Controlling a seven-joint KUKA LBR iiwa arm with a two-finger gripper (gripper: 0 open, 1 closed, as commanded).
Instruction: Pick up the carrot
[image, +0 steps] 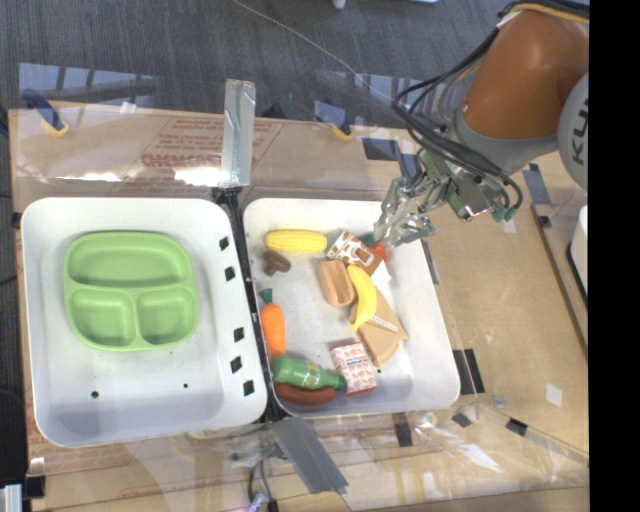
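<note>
The carrot (273, 325), orange with a green top, lies along the left wall of the right bin (425, 330), pointing toward the near corner. My gripper (397, 228) hangs over the far right part of that bin, well to the right of the carrot and farther back. Its metal fingers (390, 222) point down at a small red and white packet (352, 250), and nothing shows between them.
The right bin also holds a corn cob (296, 241), a brown lump (275, 263), a bread piece (336, 283), a banana (363, 296), a wedge (380, 340), a red packet (353, 366), a green bottle (305, 374) and a sausage (305, 396). A green divided plate (130, 290) sits in the left bin.
</note>
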